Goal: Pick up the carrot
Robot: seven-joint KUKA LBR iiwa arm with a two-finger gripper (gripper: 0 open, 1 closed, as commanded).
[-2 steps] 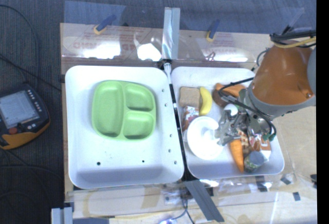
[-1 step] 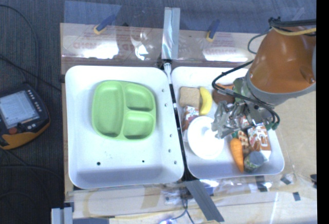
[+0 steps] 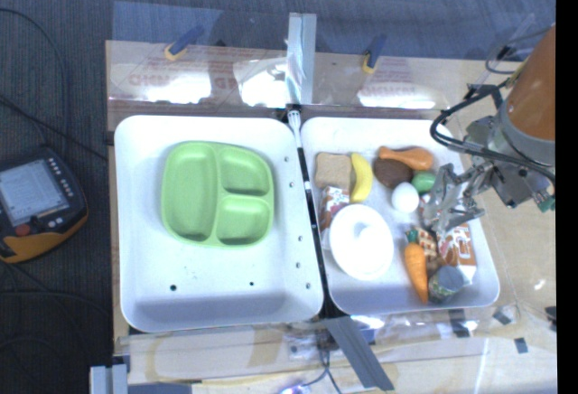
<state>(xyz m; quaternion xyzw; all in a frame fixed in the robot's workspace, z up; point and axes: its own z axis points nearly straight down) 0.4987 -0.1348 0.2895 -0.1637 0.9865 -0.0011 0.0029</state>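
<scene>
Carrot [image 3: 414, 270] — orange, with a small green top — lies in the right bin [image 3: 489, 293], toward its near right part, its green end pointing up and away and its tip pointing toward the bin's near wall. It rests just to the right of a round white bowl [image 3: 361, 241] and just left of a red-and-white packet [image 3: 456, 248]; a dark, greenish lump [image 3: 446, 284] sits beside its lower end, near the bin's corner. The gripper [image 3: 442, 202] hangs over the same bin, up and to the right of the carrot's top, close to it but with nothing seen between its fingers; whether those fingers are spread or closed cannot be told from this slanted view, as the metal parts blur into one another. The arm [image 3: 533, 103] comes in from the right, its orange band showing at the edge, with black cables looping around the wrist. Farther back in the right bin lie a slice of brown bread [image 3: 333, 170], a yellow banana [image 3: 361, 177], a brown drumstick-shaped piece [image 3: 404, 155], a dark brown rounded item [image 3: 392, 172], a green item [image 3: 424, 182] and a white egg [image 3: 405, 198] — all crowded together between the bowl and the far wall. The left bin [image 3: 135, 293] holds a green divided plate [image 3: 217, 192] with three compartments, set a little toward the far side. Off the bench at the left, a handheld pendant [image 3: 38, 198] with a screen lies on the dark floor.
</scene>
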